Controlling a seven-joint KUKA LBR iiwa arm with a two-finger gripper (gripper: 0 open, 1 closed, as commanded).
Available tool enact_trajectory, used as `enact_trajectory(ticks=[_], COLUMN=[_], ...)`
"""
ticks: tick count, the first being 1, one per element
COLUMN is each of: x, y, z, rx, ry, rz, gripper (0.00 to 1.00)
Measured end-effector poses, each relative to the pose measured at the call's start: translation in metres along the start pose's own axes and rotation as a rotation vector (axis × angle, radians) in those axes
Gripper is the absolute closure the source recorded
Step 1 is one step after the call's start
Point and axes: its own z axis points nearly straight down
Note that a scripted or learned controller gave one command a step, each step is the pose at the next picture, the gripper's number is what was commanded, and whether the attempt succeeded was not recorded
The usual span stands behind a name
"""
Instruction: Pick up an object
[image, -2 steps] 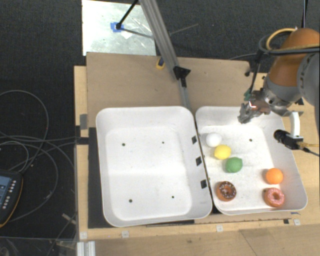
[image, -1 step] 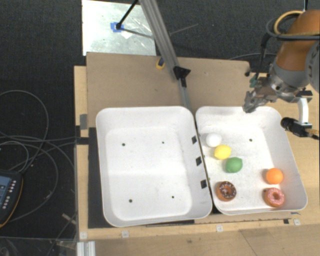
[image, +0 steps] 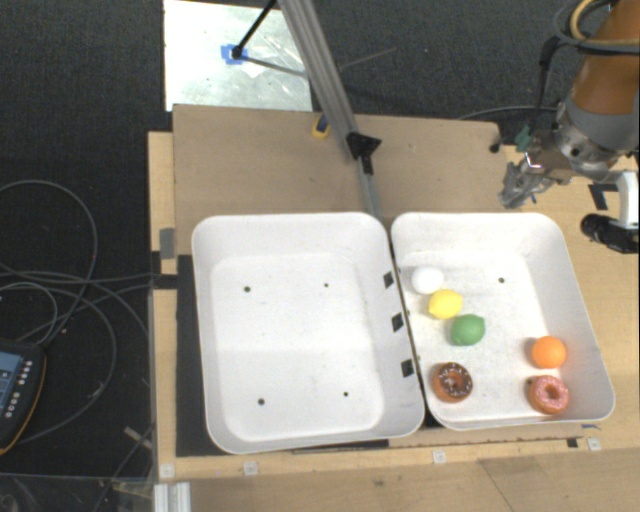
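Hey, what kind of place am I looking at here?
Probably a robotics lab test bench: a robot arm over two white bins, toy food such as a pink donut, and loose cables on dark carpet.

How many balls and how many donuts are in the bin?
Balls: 4 (white ball, yellow ball, green ball, orange ball)
Donuts: 2 (brown donut, pink donut)
Total: 6
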Motion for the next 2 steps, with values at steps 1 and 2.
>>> enact_trajectory(ticks=[1,2], x=[0.050,0.093], y=[0.005,0.004], z=[0.011,0.016], rx=[0.006,0.008], ry=[0.003,0.003], rz=[-0.003,-0.004], gripper=[1.00,1.00])
